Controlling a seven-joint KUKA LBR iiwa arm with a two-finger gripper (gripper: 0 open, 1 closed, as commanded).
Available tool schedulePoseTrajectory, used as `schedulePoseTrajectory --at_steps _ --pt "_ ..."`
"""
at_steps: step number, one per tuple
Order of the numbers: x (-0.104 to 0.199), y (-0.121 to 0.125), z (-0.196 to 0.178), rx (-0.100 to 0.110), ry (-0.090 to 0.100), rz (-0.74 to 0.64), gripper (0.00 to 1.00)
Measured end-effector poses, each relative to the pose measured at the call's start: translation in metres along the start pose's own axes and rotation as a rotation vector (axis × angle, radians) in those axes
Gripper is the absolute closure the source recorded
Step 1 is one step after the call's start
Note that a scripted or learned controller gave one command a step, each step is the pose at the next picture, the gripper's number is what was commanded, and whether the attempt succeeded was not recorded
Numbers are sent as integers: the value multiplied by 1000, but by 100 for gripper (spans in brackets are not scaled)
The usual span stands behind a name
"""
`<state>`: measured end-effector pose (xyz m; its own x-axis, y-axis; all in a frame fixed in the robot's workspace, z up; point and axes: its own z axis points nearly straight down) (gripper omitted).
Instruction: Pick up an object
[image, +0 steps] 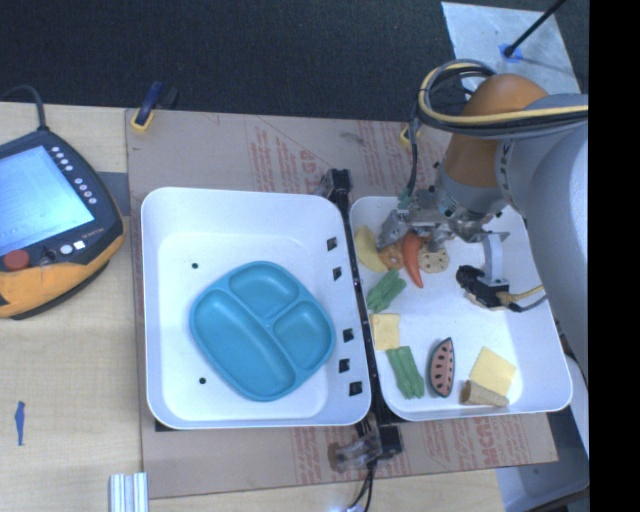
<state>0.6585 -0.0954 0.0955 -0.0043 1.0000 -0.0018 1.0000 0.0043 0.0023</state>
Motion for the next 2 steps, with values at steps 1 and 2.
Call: schedulePoseTrajectory --at_steps 1,2 --pt "-11 0 0 -3 1 0 0" --pt "-12 0 -11 -2 -1 -4 100"
